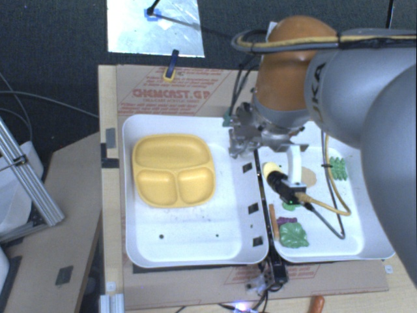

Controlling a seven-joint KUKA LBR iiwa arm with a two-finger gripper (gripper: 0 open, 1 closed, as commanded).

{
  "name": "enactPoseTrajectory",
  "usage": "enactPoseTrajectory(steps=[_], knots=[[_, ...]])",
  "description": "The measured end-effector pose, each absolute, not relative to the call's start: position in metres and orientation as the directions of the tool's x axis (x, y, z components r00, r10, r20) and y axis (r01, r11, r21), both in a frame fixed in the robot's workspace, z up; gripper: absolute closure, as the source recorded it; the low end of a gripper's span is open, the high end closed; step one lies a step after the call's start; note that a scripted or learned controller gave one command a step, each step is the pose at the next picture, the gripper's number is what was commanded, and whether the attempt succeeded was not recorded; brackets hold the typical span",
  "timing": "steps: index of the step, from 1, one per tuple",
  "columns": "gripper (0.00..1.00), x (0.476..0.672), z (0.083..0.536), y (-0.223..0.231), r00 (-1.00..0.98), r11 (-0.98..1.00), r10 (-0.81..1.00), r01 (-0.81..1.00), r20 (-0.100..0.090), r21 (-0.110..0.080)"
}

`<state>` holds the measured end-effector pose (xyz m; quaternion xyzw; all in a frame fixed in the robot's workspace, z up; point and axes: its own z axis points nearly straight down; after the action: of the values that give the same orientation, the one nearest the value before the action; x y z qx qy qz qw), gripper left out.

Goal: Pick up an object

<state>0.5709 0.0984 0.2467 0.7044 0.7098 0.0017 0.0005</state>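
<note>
Gripper just right of yellow plate, at left bin's right wall | grip: open or closed not discernible | green toy lower right of plate, in right bin

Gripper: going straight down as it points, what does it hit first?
Likely the bare floor of the left bin, near the rim it shares with the other bin. The gripper hangs beside the yellow plate, with no object seen under it; depth is unclear.

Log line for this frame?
gripper: above the divide between bins | yellow plate: in left bin | green toy: in right bin | grasp: none seen
</note>
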Motion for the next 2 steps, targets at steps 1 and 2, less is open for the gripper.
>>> enactPoseTrajectory(steps=[1, 2], knots=[[1.0, 0.564, 0.181, 0.08, 0.001, -0.001, 1.0, 1.0, -0.001, -0.005], [1.0, 0.626, 0.143, 0.124, -0.007, 0.007, 1.0, 1.0, 0.002, 0.003]])
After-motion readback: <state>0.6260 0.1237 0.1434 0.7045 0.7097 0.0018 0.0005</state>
